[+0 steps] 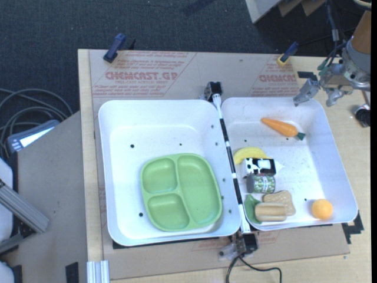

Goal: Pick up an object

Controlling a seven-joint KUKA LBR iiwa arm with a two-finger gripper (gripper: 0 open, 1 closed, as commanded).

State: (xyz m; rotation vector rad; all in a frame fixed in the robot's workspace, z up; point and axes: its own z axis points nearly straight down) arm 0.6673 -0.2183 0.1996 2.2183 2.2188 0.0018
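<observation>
We see a bench (177, 75) with a brown printed top carrying two white bins side by side, the left bin (118, 128) and right bin (330, 146) touching at the middle. Blue clamps (113, 47) grip its far edge.

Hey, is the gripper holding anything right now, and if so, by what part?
Nothing is held. The gripper is open above the right bin's far corner, apart from the carrot.

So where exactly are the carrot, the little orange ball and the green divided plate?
carrot (279, 126), camera view, middle of its orange body.
orange ball (321, 209), camera view, its centre.
green divided plate (180, 191), camera view, the ridge where its compartments meet.
</observation>
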